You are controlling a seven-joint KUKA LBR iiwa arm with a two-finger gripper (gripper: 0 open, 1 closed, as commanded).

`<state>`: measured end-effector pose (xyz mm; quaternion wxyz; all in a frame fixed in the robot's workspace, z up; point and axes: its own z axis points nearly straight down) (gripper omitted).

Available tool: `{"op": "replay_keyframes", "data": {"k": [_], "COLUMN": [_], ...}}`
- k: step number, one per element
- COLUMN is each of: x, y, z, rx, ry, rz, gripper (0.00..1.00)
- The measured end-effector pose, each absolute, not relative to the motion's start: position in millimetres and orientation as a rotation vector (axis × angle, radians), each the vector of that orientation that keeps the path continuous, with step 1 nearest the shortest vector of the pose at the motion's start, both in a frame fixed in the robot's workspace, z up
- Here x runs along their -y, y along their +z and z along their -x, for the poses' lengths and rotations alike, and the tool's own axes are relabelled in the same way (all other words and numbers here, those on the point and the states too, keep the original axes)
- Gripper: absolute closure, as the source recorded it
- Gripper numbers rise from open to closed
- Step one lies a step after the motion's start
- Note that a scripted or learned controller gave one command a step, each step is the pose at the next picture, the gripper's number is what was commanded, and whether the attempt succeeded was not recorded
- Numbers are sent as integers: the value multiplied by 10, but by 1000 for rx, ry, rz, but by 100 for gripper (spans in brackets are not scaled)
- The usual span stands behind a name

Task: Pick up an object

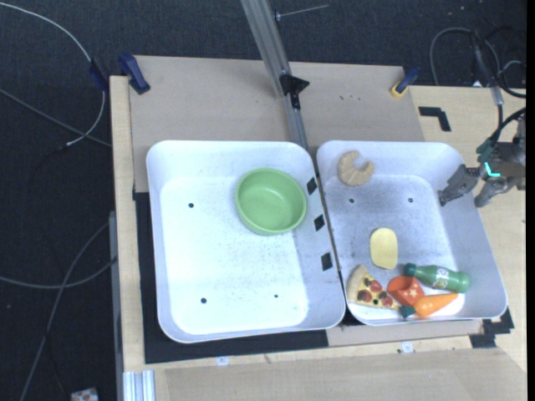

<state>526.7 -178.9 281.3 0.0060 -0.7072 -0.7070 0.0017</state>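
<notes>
My gripper (470,189) hovers at the right rim of the right bin (418,153), open, with nothing between its two dark fingers. In that bin a tan bitten cookie (356,168) lies near the back left. A yellow oval piece (384,248) sits in the middle. Along the front edge a pizza slice (368,288), a red toy vegetable (405,291), an orange carrot (435,304) and a green bottle (437,276) are clustered together. A green bowl (270,200) stands upright in the left bin (217,307).
A grey metal bar (272,44) slants down from the top to the gap between the bins. Blue clamps (134,73) and a yellow clamp (406,80) sit at the bench's back corners. Cables (489,57) hang at the far right.
</notes>
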Motion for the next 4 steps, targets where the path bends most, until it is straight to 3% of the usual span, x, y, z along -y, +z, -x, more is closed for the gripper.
{"op": "replay_keyframes", "data": {"k": [1, 4], "x": [1790, 1767], "y": [2834, 1095], "z": [-5274, -5138], "rx": [2216, 2209], "ry": [1, 8], "rz": [2215, 2211], "gripper": [0, 0]}}
